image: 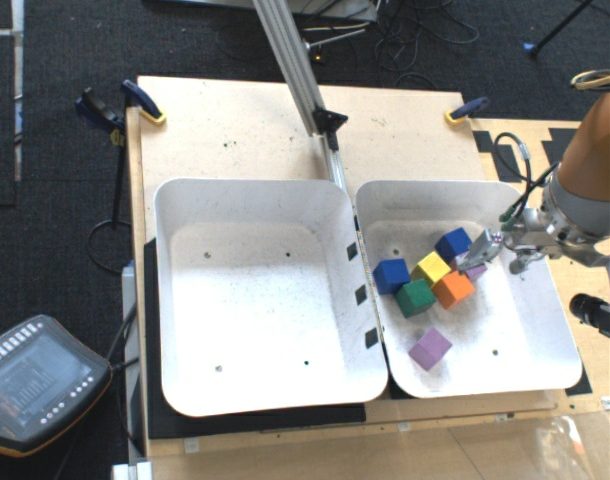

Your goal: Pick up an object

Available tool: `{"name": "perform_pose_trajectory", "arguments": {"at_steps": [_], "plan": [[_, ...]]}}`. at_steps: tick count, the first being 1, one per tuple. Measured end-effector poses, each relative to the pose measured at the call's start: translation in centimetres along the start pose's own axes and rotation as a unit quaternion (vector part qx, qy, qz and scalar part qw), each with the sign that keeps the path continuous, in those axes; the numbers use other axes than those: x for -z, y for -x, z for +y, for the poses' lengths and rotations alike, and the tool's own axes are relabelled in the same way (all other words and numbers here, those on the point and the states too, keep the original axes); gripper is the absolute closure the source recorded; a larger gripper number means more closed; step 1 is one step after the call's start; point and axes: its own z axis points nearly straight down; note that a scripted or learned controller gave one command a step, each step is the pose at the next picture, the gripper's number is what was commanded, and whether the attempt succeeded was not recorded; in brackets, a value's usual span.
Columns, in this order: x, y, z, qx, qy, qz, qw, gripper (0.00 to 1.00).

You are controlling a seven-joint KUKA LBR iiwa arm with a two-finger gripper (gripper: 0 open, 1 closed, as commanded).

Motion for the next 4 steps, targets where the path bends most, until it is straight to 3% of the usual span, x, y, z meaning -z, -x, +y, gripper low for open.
{"name": "perform_pose_trajectory", "arguments": {"at_steps": [2, 3, 4], "plan": [[-10.4, 0.0, 0.8, -0.001, 0.002, -0.001, 1.0000, 0.00], [-9.2, 0.0, 0.8, 0.000, 0.003, 0.000, 1.0000, 1.00], [-3.2, 0.0, 1.7, 0.002, 0.005, -0.001, 1.0000, 1.00]]}}
